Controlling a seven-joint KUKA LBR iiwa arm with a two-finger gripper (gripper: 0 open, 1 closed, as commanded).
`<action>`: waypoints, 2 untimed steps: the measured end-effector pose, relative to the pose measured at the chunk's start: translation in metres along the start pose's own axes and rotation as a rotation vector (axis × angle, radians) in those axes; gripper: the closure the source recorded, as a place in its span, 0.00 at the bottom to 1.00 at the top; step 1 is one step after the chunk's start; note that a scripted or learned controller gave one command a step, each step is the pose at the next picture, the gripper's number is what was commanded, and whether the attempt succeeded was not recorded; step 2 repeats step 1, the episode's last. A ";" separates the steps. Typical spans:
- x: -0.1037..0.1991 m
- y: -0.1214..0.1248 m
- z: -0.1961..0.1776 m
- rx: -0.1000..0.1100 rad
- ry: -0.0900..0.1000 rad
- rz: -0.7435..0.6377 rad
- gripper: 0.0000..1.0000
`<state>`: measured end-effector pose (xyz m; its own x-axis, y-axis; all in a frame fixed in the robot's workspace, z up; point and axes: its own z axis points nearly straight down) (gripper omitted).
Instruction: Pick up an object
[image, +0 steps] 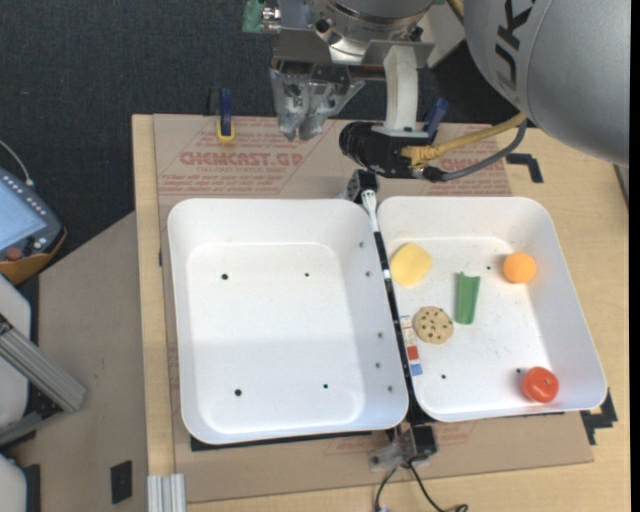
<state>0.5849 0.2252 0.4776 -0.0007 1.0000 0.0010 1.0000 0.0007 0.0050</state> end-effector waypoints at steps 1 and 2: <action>0.001 0.000 -0.011 -0.003 0.001 -0.001 1.00; 0.001 0.000 -0.011 -0.003 0.001 -0.001 1.00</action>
